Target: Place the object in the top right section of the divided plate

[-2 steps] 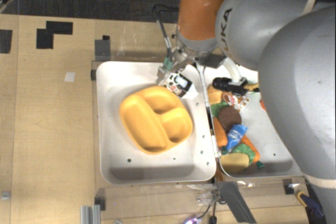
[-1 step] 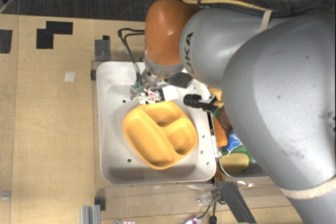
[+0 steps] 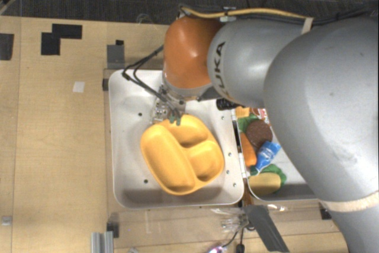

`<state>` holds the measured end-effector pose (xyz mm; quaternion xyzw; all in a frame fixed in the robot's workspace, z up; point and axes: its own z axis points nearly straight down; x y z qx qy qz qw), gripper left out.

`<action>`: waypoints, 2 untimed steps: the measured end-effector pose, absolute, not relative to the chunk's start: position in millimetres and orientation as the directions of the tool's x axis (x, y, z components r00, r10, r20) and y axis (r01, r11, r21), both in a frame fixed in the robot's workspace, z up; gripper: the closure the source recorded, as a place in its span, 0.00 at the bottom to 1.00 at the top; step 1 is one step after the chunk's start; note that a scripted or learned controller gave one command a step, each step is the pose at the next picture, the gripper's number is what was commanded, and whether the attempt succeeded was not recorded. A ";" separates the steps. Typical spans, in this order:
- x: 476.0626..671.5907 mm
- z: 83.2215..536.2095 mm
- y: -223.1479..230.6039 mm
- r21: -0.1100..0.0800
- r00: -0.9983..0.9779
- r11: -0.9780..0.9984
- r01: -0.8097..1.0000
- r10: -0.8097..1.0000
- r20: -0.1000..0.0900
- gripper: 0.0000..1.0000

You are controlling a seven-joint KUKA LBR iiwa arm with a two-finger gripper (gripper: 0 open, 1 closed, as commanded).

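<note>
Looking down at a slant: two shallow white bins are being viewed side by side on a pale wooden surface [image 3: 53, 145].
Left bin [image 3: 121, 145]: a yellow divided plate [image 3: 180, 154] is being carried on its floor, slightly tilted, near the bin's middle and right part.
Divided plate: three hollows are being shown, one long section along the left and two smaller ones toward the right; the sections are being seen as plain yellow.
Arm [image 3: 296, 86]: it is being extended in from the right, its grey body covering most of the right bin [image 3: 278, 189], with the orange band [image 3: 186, 50] being seen above the wrist.
Gripper [image 3: 169, 112]: it is being held low over the left bin, right at the plate's upper edge, beside the upper small section.
Fingers: their state cannot be told, since the tips are being hidden by the wrist and the plate's rim; a small green bit is being glimpsed at the tip, but what it is cannot be told.
Task's object: it cannot be singled out with certainty.
Right bin contents: a brown round item [image 3: 258, 132], an orange item [image 3: 249, 151], a blue item [image 3: 267, 154] and a yellow-and-green item [image 3: 266, 179] are being kept close together along the bin's left side.
Cables [image 3: 142, 65]: dark leads are being run from the wrist toward the bin's upper left corner.
</note>
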<state>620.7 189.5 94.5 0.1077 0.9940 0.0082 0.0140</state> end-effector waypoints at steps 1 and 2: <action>622.7 95.2 190.2 0.025 -0.976 0.976 0.215 0.216 -0.035 0.00; 593.6 113.6 181.1 0.005 -0.997 0.997 0.079 0.079 -0.007 0.00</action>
